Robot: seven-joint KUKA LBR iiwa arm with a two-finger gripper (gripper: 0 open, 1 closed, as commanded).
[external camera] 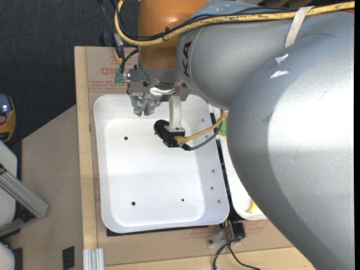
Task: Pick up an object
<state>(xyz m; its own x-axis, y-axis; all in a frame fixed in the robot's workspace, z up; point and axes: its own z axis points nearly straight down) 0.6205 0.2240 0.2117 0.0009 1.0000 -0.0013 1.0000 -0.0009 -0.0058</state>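
Grey tool (pixel 144 108) above white bin (pixel 112 167)

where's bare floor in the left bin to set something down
The left bin is bare across its front half and down its left side, between the left wall and front rim. Crowded at the back, where the gripper hangs. The arm covers the right bin.

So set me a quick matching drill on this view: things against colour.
Things:
1. shallow plastic bin under the pincer
2. rounded band above the wrist
3. bench board around the bins
4. looping cable over the arm

Colours:
A. yellow
B. tan
C. white
D. orange

Pairs: 1-C, 2-D, 3-B, 4-A
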